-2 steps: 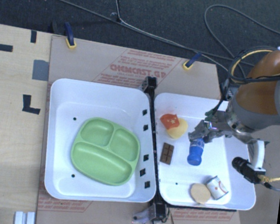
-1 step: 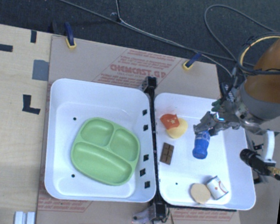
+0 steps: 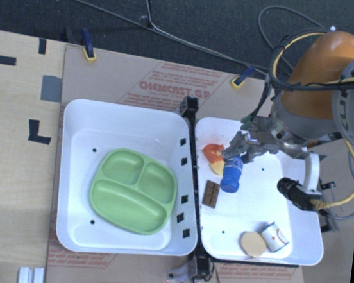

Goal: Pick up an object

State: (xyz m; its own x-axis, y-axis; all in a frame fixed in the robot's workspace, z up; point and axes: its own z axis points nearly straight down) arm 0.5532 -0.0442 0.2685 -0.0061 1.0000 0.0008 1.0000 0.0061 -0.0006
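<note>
The pincer (image 3: 235, 153) sits over the left half of the right bin (image 3: 292, 250), its fingers clenched on the top of a blue bottle (image 3: 231, 176). The bottle hangs below the fingers with its long axis running near vertical in the view, upper end in the grasp and lower end pointing toward the bin's near edge, close to the bin floor; contact with the floor cannot be judged. Just left of the bottle lie an orange-red piece (image 3: 212, 152) and a pale yellow piece (image 3: 216, 167), both near the divider between the bins. A small brown block (image 3: 211, 193) lies below them, long axis roughly upright in the view, apart from the bottle. Toward the near right corner of the same bin rest a tan round item (image 3: 253, 244) and a small white cylinder with red marking (image 3: 275, 236), touching or nearly so. The left bin (image 3: 80, 118) holds a green compartment tray (image 3: 134, 190), set at a slant. Both bins rest on a cardboard sheet (image 3: 171, 85) on the desk (image 3: 5, 167).
</note>
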